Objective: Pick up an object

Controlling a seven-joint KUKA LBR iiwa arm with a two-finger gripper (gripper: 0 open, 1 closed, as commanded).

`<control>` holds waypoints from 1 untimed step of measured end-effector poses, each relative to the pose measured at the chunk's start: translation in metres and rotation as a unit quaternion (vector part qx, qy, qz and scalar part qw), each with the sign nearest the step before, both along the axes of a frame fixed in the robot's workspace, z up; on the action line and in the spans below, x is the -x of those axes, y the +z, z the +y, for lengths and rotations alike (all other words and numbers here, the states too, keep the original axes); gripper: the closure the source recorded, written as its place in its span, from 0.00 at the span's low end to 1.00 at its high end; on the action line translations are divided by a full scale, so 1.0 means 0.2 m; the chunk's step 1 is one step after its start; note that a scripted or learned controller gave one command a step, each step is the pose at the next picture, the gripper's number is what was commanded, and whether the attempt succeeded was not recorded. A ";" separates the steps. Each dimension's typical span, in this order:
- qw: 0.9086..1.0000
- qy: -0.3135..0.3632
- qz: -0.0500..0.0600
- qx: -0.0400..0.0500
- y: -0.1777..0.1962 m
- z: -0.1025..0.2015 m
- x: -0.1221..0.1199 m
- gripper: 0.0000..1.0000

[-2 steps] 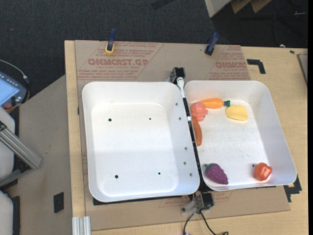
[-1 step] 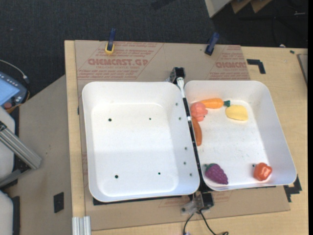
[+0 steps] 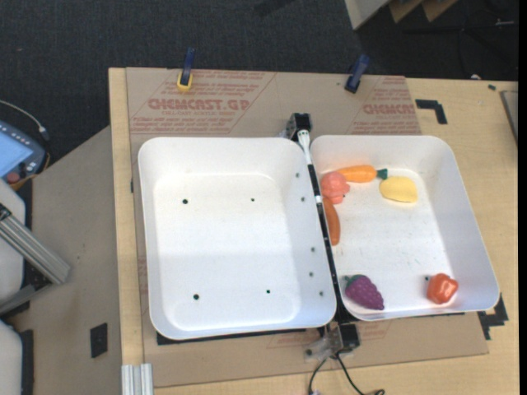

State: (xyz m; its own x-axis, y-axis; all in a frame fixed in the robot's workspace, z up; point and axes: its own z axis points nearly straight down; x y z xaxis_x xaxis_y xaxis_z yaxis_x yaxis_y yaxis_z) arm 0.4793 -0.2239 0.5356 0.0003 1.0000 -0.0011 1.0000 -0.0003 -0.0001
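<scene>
Above the bench, whether the gripper was released or clenched could not be told. Every toy lay in the right bin (image 3: pixel 471 220). Near its far left corner a pink round piece (image 3: pixel 333 186) touched the blunt end of a small carrot (image 3: pixel 356 173), whose green tip pointed right. Just beside that tip sat a yellow lemon-like piece (image 3: pixel 398 190). A longer orange piece (image 3: pixel 332 222) lay along the left wall, running from the pink round piece toward the near side. At the near edge, a purple grape bunch (image 3: pixel 363 291) rested in the left corner and a red pepper (image 3: pixel 442 288) near the right corner, well apart from each other. The left bin (image 3: pixel 148 220) showed four dark dots on its floor. Both bins sat side by side, their rims meeting, on a brown board (image 3: pixel 247 97) with red print. A yellow-and-blue clamp (image 3: pixel 186 72) and a blue clamp (image 3: pixel 357 72) gripped the board's far edge.
</scene>
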 end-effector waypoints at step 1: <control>1.000 0.000 -0.002 0.002 0.06 0.00 0.00 1.00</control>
